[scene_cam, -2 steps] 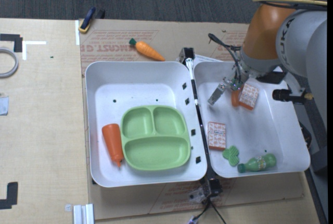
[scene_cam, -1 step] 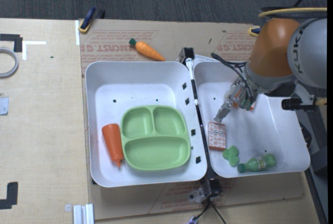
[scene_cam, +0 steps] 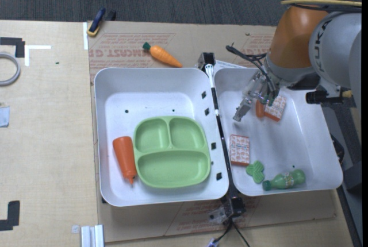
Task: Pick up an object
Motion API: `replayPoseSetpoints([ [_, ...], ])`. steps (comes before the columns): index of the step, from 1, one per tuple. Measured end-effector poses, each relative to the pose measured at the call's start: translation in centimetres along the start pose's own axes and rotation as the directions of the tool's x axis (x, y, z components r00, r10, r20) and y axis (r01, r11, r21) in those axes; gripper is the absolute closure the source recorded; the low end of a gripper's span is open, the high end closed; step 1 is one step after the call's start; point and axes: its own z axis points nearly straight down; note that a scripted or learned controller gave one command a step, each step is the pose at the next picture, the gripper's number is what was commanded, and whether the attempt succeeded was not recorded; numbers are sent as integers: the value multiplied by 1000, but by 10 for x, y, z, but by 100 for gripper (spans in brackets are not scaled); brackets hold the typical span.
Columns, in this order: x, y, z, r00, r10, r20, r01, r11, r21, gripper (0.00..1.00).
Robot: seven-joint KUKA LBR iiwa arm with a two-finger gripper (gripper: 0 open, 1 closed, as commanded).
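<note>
**Inspector:** Camera view is showing the claw (scene_cam: pixel 257 103) hanging low in the right bin (scene_cam: pixel 322 142), with a small red-and-white box (scene_cam: pixel 275 108) sitting just to its right, touching or nearly touching the nearer finger. One finger is sticking out to the lower left and the jaws are appearing spread, with nothing between them. I am recording the claw as released, not grasping.

**Assessor:** How are you judging the box for handling?

**Inspector:** It is looking like a light carton, stiff along its edges but likely to dent on its broad faces. The printed surface may be a little slick. I am advising a hold across the two narrow sides, near the middle, so that it is not swinging out of the grip. It is lying tilted against the bin's back slope, so a finger may be sliding under one edge.

**Assessor:** What else is lying nearby?

**Inspector:** Below the claw a second small box (scene_cam: pixel 239 149) is lying flat. Further below, a green leafy piece (scene_cam: pixel 255 170) and a green bottle (scene_cam: pixel 285 180) are resting near the front wall. Well to the claw's left, the left bin (scene_cam: pixel 109 91) is holding a green divided plate (scene_cam: pixel 171 151) with an orange carrot (scene_cam: pixel 124 158) beside it. Beyond the bins, another carrot (scene_cam: pixel 163 54) is lying on the cardboard (scene_cam: pixel 126 47).
</note>
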Motion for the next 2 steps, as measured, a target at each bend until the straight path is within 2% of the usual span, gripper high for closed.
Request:
replayPoseSetpoints([
  [1,-1,0,-10,1000,2,4,-2,1000,-2,100],
  [2,46,12,-130,988,154,-1,-154,988,1,100],
])
